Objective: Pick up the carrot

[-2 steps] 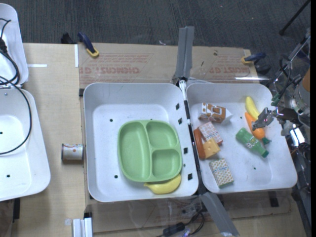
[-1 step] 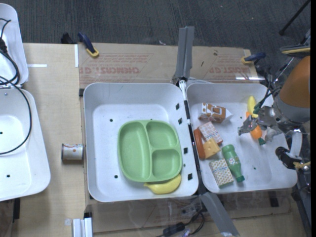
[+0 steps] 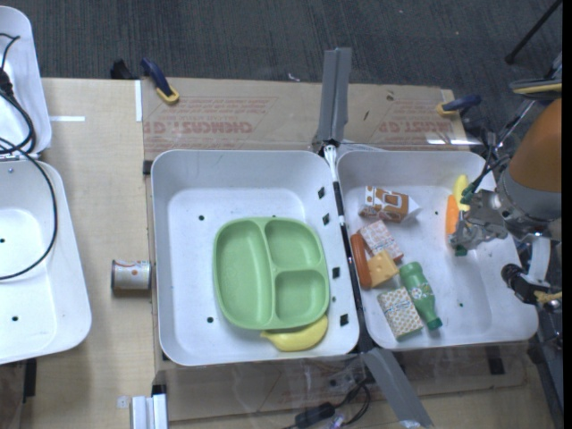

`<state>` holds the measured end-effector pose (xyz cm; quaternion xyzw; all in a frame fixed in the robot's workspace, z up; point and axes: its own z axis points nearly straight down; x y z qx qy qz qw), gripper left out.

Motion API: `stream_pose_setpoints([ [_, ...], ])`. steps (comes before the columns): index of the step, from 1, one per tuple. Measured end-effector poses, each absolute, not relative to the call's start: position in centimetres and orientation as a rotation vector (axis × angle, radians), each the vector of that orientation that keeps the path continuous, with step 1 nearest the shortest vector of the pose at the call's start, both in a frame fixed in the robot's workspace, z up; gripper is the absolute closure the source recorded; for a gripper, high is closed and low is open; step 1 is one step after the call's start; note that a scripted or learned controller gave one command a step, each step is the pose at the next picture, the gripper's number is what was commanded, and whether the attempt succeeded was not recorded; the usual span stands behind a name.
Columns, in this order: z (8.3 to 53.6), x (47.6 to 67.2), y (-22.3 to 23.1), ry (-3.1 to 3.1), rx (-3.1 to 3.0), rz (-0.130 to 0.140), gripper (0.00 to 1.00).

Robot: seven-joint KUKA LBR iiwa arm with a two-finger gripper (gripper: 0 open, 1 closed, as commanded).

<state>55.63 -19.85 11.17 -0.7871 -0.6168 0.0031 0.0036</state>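
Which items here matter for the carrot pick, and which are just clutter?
Job: carrot at the right bin's far right side; gripper beside it.

Clutter: green bottle, green tray, banana, small boxes, can.

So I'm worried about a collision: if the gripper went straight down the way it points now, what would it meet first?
Most likely the small orange carrot, which lies just beside the gripper near the right white bin's far right side. Depth is unclear from this slanted view; it could meet the bin floor next to the carrot instead.
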Motion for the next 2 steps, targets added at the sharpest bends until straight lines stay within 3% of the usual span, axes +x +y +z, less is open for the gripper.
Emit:
stream_pose_setpoints([
  [1,9.3,59.9,-20.3,-1.784,-2.577,0.005,1.00],
  [2,19.5,59.4,-14.6,-1.732,-2.619,0.007,1.00],
])
